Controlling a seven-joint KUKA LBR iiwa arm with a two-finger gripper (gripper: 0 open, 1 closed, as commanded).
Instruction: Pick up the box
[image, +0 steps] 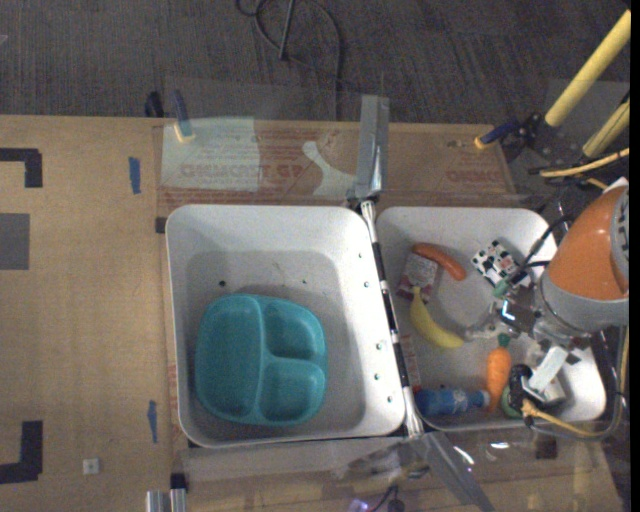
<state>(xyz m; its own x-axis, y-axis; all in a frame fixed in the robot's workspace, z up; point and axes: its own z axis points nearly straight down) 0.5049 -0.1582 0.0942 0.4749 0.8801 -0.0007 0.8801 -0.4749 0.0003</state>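
1. Box first: you are looking for the small flat carton with a red and pale printed face (421, 273), lying in the upper left part of the right-hand white plastic bin (455, 217), just under the orange-red sausage-shaped toy (440, 259) and touching the top end of the yellow toy banana (432, 326). It is resting on the bin floor, not lifted.

2. You are seeing the grey arm with the orange band (592, 262) reaching in from the right edge of the frame, with the two-finger gripper (507, 316) hanging low over the middle of the right bin, right of the banana and just above the orange toy carrot (498, 371). It is well apart from the box.

3. You are not getting a clear look at the jaws: the wrist and cables are crowding them, so I cannot tell whether they are apart or together. Nothing is showing between them.

4. You are also seeing a black-and-white patterned card or cube (493, 259) in the upper part of that bin and a blue plastic bottle (450, 402) lying along its lower edge. The left-hand white bin (265, 222) is holding a teal divided plate (261, 359).

5. Judging progress: nothing of the pick is looking done. The approach to the box, the closing on it and the lift are all remaining, and the gripper is needing to travel toward the upper left of its bin.
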